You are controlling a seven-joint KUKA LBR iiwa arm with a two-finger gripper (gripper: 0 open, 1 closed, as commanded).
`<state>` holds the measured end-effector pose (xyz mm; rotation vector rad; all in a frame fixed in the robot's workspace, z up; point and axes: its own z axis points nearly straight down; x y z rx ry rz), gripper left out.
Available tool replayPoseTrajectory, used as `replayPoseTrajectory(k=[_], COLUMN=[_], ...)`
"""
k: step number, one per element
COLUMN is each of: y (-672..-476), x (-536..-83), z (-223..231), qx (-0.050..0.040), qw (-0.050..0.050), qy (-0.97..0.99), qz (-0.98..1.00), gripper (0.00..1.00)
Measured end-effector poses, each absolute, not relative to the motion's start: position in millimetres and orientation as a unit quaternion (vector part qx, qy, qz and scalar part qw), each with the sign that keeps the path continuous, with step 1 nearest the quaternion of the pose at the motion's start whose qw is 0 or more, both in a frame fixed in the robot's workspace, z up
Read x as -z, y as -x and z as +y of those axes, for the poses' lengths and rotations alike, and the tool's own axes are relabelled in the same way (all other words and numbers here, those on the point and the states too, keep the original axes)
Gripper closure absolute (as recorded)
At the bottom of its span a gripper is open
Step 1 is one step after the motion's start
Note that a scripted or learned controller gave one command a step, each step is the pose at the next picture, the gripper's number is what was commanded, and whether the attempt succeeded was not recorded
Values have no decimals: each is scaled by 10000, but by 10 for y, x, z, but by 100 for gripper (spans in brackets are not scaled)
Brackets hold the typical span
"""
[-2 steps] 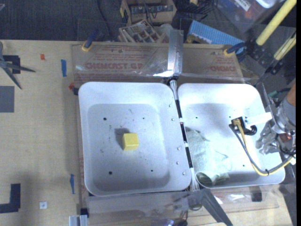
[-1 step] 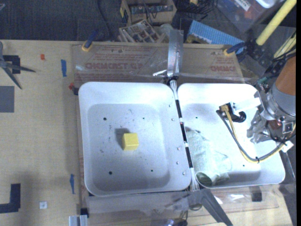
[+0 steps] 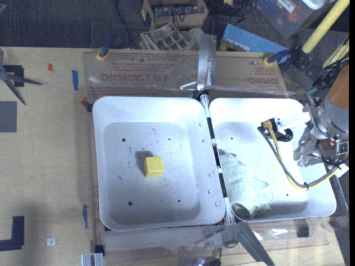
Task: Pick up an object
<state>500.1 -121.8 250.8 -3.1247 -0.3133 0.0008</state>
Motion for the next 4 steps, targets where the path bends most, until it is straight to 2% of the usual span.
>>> replayPoseTrajectory(k=[1, 2, 3, 4], y=[-5002, -4923, -4927, -4927], x=[-2603, -2361, -2458, -2458], z=[-1233, -1020, -1038, -1038], qx=[-4, -16, -14, -15], qw=[7, 13, 13, 14], qy=[9951, 9951, 9952, 9952], qz=[-985, -991, -975, -974], gripper=[100, 100, 100, 0])
